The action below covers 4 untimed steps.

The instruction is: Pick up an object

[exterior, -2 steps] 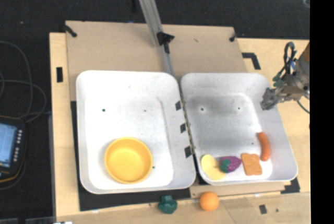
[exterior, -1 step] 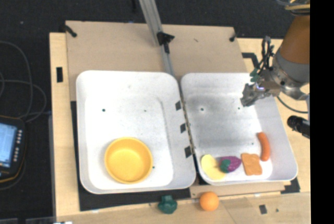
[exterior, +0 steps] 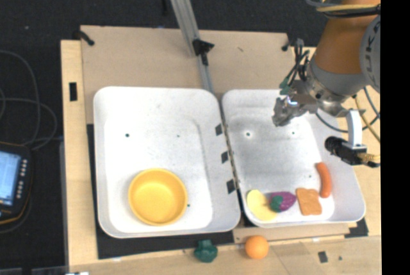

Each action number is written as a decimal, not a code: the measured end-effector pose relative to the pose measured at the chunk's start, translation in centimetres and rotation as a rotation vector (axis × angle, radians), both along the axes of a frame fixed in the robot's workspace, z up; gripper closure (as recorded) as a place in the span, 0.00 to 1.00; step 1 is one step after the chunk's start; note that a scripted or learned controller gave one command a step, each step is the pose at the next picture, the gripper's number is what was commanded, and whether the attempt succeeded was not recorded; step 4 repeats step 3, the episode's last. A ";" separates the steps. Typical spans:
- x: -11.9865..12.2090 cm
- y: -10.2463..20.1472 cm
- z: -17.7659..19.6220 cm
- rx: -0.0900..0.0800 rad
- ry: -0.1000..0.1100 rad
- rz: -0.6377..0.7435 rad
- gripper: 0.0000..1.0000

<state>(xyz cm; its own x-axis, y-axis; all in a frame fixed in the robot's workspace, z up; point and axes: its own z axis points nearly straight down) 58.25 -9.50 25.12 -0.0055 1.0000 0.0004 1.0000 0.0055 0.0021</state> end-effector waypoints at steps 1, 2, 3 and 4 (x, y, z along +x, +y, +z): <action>0.7 5.1 0.9 0.001 0.000 0.002 1.00; 1.7 10.0 1.4 0.000 0.001 -0.002 1.00; 3.2 15.3 0.7 0.000 0.001 0.001 1.00; 3.2 15.3 0.7 0.000 0.001 0.001 1.00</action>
